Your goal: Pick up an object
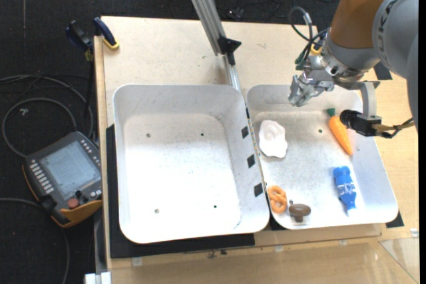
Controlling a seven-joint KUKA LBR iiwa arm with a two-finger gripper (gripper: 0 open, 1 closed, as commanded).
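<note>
Carrot (pixel 341 132), white lump (pixel 273 139), blue toy (pixel 343 188), pretzel (pixel 277 197) lie in right bin (pixel 373 209); gripper (pixel 301 95) above far edge, jaw state unclear.

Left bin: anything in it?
No. The left bin shows bare white floor; the carrot and other items lie in the right bin.

Off the bench at about 8 o'clock there's a teach pendant (pixel 64 173) sitting on the dark floor, cables looping round it. Up at 12 o'clock a silver aluminium rail (pixel 201 0) slants down across the wooden benchtop (pixel 166 50). Blue-and-yellow clamp (pixel 93 33) at 10 o'clock.
</note>
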